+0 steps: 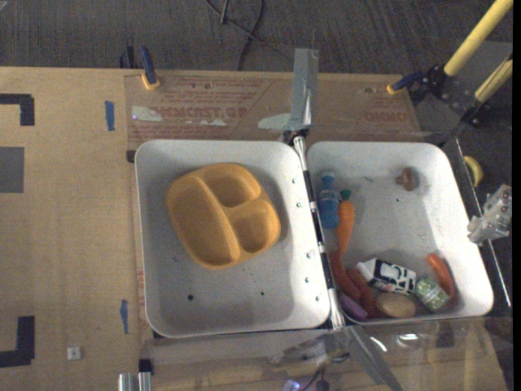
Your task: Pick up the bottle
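Counter [65,243]: tan surface carrying my two white bins side by side.
Left bin [244,300]: holds an orange divided plate [224,214] in its upper half.
Right bin [383,157]: holds the bottle, a carrot [345,225] and mixed food items clustered along the near wall.
Bottle [327,202]: small, blue, lying against the right bin's left wall, just beside the carrot.
Gripper [491,218]: at the right bin's right rim, well apart from the bottle; possibly my fingers, but too blurred to tell their spread.
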You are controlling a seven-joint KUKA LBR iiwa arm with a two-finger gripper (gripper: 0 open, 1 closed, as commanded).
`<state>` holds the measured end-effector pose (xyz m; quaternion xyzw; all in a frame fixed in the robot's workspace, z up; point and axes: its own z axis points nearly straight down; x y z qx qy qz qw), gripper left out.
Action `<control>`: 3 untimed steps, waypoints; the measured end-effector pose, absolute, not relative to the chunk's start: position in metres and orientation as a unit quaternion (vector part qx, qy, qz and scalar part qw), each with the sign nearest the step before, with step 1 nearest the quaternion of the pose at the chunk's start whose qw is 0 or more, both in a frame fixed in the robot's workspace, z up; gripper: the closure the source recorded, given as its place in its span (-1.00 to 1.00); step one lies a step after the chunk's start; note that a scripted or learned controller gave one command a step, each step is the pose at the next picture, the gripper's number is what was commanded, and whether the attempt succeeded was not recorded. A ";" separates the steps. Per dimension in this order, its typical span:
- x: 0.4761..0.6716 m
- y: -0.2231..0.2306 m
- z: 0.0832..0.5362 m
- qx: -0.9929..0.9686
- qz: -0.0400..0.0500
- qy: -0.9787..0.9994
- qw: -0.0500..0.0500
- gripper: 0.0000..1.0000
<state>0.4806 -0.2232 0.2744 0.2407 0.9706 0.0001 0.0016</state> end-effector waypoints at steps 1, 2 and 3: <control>0.482 -0.224 0.284 0.242 0.000 0.970 0.003 1.00; 0.481 -0.223 0.298 0.128 0.000 0.992 0.002 1.00; 0.481 -0.222 0.278 0.072 0.001 0.997 0.000 1.00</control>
